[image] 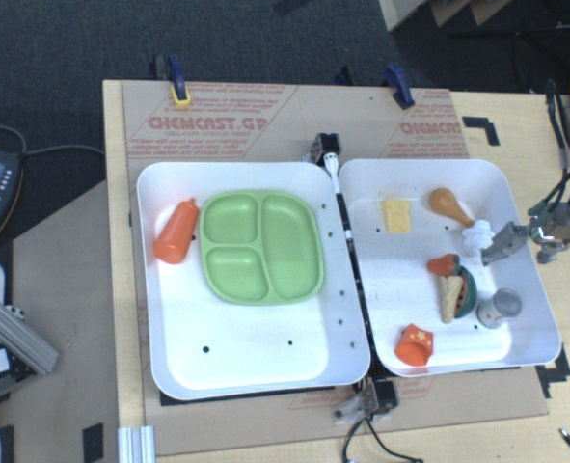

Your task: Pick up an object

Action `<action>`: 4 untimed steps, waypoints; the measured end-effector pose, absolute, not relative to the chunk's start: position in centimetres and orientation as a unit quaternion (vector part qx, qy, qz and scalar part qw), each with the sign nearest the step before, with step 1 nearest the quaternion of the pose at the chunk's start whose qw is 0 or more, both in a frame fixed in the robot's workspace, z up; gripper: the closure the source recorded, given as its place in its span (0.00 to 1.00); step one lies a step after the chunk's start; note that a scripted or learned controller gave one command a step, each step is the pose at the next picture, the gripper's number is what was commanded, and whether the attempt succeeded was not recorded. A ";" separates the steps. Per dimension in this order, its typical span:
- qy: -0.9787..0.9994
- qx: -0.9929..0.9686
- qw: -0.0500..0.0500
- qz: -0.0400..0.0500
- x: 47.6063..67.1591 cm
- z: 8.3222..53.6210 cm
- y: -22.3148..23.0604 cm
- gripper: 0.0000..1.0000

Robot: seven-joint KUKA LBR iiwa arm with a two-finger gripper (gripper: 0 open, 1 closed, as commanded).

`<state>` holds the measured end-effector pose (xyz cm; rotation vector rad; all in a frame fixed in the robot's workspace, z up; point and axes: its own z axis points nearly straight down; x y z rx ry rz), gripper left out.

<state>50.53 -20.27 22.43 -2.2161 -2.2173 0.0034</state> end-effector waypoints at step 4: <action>-0.707 -0.707 0.000 0.000 50.3 9.5 -19.7 1.00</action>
